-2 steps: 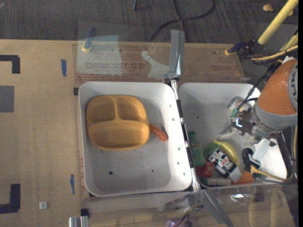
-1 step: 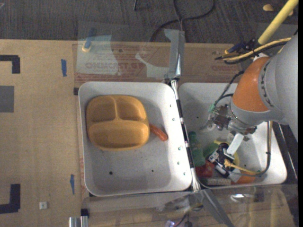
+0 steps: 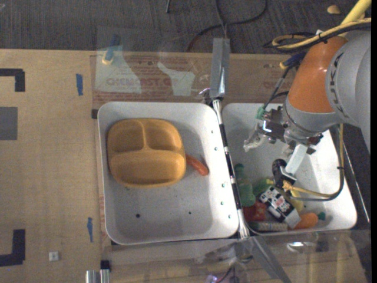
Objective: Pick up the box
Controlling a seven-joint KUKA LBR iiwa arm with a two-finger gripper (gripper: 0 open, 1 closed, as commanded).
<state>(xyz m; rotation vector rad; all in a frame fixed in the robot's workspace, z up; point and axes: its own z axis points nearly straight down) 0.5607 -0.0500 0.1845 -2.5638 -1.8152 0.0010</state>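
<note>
The yellow plate (image 3: 144,152) sits clear in the left bin (image 3: 118,217). My hand (image 3: 258,135) hovers above the right bin (image 3: 238,122); I cannot tell how wide it is. The box (image 3: 275,201) lies crowded beside a green toy (image 3: 246,190), so I may grab a neighbour instead.

Fixed camera above the bench (image 3: 47,170) looks slantwise down.

The small white printed cardboard box (image 3: 275,203) has print too small to read. Left of it, a red piece (image 3: 255,212) lies partly buried. The orange piece (image 3: 307,220) to its right is too blurred to identify.
</note>
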